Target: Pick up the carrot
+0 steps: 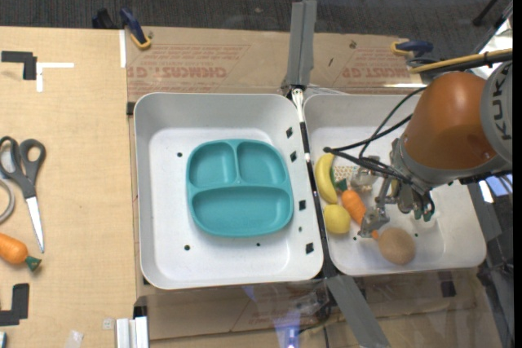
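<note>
A small orange carrot (352, 206) lies in the right white bin (457, 253), between a yellow banana (325, 177) and a yellow lemon (336, 218). My gripper (371, 221) hangs low over the bin just right of the carrot, touching or nearly touching its right end. The arm's orange band (447, 122) and dark cables cover the bin's middle. I see nothing lifted off the bin floor.
A tan round potato-like object (396, 245) sits just right of and below the gripper. The left bin (155, 200) holds a teal divided plate (240, 187). On the bench at far left lie scissors (24, 175) and a second carrot (12, 250).
</note>
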Tool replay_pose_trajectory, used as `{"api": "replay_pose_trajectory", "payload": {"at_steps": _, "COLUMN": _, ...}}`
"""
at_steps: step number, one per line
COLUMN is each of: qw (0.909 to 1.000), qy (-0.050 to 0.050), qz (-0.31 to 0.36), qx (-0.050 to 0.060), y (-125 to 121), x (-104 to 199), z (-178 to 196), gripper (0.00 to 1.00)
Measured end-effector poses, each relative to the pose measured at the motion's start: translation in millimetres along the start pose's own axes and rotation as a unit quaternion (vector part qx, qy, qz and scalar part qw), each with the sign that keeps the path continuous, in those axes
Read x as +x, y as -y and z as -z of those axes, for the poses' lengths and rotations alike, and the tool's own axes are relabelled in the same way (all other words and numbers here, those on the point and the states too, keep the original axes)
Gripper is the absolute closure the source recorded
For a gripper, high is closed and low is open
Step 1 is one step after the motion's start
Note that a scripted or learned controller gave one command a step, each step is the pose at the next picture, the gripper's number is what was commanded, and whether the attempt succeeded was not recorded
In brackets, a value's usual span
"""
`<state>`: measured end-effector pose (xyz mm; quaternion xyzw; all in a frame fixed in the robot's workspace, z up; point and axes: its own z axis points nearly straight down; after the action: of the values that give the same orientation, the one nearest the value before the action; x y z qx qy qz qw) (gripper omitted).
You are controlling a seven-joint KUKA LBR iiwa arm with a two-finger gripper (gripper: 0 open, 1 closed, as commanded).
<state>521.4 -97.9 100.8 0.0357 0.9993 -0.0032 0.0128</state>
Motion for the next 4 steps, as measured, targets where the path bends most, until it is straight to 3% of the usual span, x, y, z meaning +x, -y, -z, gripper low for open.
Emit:
{"api": "replay_pose_trajectory", "payload": {"at_steps": 1, "qw": 1.0, "qy": -0.002, "qz": 0.002, "qx": -0.001, "y": -2, "x": 0, "z": 7, "gripper": 1.0}}
{"api": "replay_pose_trajectory", "payload": {"at_steps": 2, "qw": 1.0, "qy": -0.002, "qz": 0.002, "qx": -0.001, "y": -2, "x": 0, "z": 7, "gripper": 0.0}}
{"api": "replay_pose_trajectory", "payload": {"at_steps": 3, "qw": 0.9992, "qy": -0.005, "qz": -0.038, "qx": -0.002, "y": -8, "x": -51, "z": -1, "gripper": 0.0}}
{"api": "replay_pose_trajectory", "payload": {"at_steps": 4, "qw": 0.9841, "qy": -0.001, "qz": -0.178, "qx": -0.003, "y": 2, "x": -25, "z": -1, "gripper": 0.0}}
